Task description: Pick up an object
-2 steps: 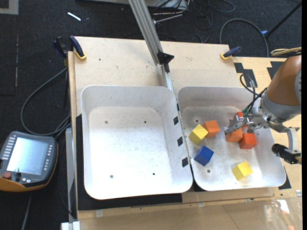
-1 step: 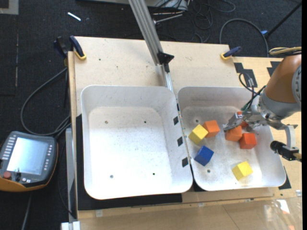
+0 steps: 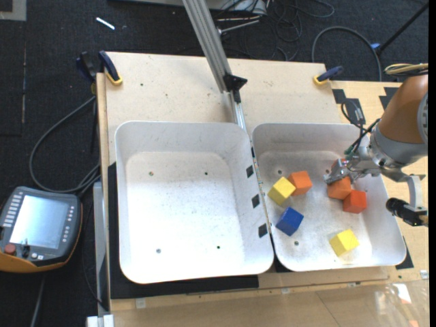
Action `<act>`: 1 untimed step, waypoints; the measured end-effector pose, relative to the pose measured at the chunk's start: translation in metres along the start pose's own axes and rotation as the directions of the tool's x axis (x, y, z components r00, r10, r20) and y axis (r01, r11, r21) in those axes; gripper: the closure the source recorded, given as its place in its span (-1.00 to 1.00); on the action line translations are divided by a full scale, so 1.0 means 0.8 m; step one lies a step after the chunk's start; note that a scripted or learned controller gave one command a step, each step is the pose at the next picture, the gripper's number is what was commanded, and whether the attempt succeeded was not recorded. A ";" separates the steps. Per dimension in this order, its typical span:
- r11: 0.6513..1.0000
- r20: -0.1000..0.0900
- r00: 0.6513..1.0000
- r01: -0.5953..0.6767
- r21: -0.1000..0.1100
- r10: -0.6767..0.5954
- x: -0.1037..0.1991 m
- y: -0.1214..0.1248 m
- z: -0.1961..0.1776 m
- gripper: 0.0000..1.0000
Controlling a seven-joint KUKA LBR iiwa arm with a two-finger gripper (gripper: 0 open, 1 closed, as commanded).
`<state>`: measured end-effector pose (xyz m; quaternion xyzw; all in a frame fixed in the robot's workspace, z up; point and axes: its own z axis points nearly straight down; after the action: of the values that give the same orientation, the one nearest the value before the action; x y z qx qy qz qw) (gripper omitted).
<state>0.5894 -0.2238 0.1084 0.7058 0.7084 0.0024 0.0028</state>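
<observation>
The right bin point(image 3: 381, 251) holds several blocks. An orange block point(image 3: 300, 180) and a yellow block point(image 3: 281, 190) touch near its left side. Below them lies a blue block point(image 3: 290, 221), and a second yellow block point(image 3: 344, 242) sits near the front. At the right, an orange piece point(image 3: 338, 189) rests against a red block point(image 3: 355, 201). My gripper point(image 3: 340, 172) reaches in from the right and hangs just over the top edge of that orange piece, partly covering it.
The left bin point(image 3: 136, 182) stands beside the right one, their rims meeting at the middle. A metal pole point(image 3: 208, 36) slants up from the bench's back. Yellow clamps point(image 3: 112, 77) grip the bench corners. A teach pendant point(image 3: 37, 227) lies on the floor at left.
</observation>
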 end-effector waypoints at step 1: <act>1.000 -0.003 1.000 0.007 0.001 -0.007 0.144 0.031 -0.096 1.00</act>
<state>0.6131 -0.1081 0.1852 0.7034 0.7108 0.0033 0.0014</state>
